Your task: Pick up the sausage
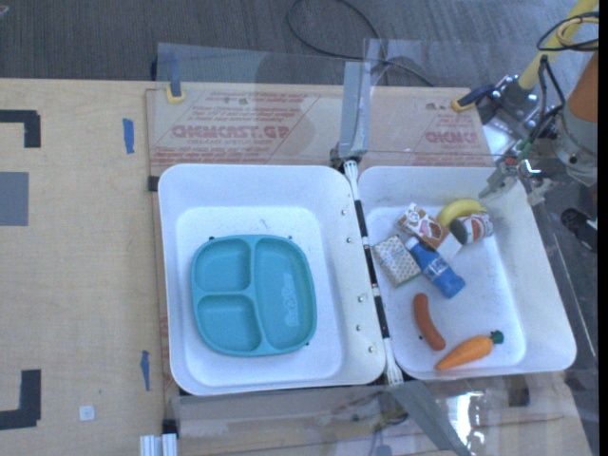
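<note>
With the hand, its grip impossible for me to tell, poised over the right bin's far rim, I judged the sausage, lying well below it beside the carrot, needed a crosswise pinch.
</note>
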Robot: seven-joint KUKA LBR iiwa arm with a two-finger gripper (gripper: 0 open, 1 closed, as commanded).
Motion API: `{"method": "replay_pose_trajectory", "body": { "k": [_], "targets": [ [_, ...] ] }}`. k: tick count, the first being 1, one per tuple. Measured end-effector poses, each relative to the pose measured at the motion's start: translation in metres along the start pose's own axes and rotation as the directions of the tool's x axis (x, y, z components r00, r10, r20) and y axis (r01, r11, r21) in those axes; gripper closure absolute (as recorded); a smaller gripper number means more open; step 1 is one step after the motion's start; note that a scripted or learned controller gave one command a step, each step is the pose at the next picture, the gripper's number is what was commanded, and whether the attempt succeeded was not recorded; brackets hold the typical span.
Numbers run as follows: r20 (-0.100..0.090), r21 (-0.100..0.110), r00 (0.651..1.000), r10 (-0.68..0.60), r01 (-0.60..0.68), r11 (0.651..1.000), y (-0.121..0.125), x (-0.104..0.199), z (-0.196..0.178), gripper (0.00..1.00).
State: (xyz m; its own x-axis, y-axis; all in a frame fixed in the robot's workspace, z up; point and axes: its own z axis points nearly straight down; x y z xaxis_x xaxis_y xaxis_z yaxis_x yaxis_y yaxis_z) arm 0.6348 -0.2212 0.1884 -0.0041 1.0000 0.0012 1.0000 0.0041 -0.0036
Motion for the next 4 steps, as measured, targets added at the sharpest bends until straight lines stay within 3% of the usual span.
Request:
{"method": "replay_pose_trajectory", "body": {
  "k": [1, 2, 3, 4],
  "targets": [
    [0.003, -0.001, 1.0, -0.004, 0.004, 1.0, 0.002, 0.001, -0.01, 1.0],
    [0.0, -0.001, 0.923, -0.385, 0.385, 0.923, -0.06, -0.002, -0.018, 1.0],
    [0.001, -0.002, 0.739, -0.674, 0.674, 0.739, -0.072, 0.033, 0.061, 1.0],
    [0.004, -0.002, 0.496, -0.868, 0.868, 0.496, -0.122, 0.041, -0.014, 1.0]
  ]
}}
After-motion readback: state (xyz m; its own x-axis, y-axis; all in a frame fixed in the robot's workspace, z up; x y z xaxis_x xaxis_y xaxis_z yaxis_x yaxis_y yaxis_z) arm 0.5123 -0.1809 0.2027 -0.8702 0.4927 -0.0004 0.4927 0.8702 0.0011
